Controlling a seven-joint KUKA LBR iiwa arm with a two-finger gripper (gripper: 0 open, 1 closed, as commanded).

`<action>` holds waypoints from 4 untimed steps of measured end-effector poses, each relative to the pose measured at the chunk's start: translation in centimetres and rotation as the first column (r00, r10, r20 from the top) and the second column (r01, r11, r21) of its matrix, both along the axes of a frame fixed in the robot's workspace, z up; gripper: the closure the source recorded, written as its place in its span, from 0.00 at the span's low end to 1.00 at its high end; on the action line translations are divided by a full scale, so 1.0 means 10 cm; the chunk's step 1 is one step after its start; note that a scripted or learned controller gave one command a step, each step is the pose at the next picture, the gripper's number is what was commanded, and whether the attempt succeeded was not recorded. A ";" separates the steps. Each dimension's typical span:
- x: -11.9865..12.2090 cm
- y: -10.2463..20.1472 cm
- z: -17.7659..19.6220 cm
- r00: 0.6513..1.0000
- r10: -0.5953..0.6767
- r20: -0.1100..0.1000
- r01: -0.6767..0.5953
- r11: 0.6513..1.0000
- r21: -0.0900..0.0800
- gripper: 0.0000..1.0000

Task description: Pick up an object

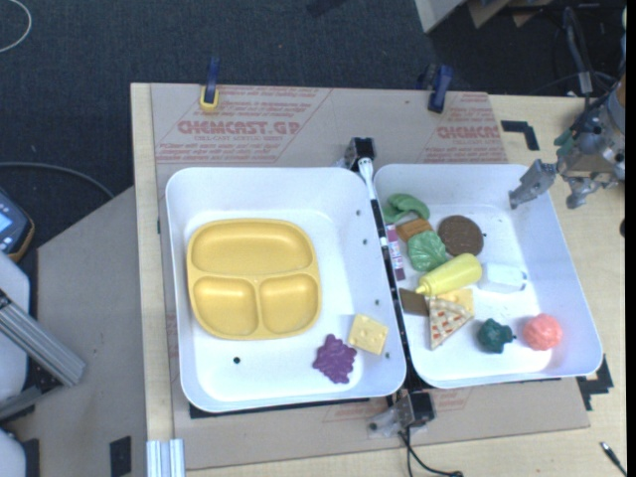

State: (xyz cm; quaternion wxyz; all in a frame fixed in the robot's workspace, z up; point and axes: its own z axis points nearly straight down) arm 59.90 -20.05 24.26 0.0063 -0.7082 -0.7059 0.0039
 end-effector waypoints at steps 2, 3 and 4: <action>0.12 -0.01 -0.48 1.000 0.004 0.010 -0.004 1.000 -0.002 0.00; 0.11 -0.09 -0.95 1.000 0.003 0.009 -0.003 1.000 -0.002 0.00; 0.15 -0.14 -1.40 1.000 0.004 0.010 -0.004 1.000 -0.002 0.00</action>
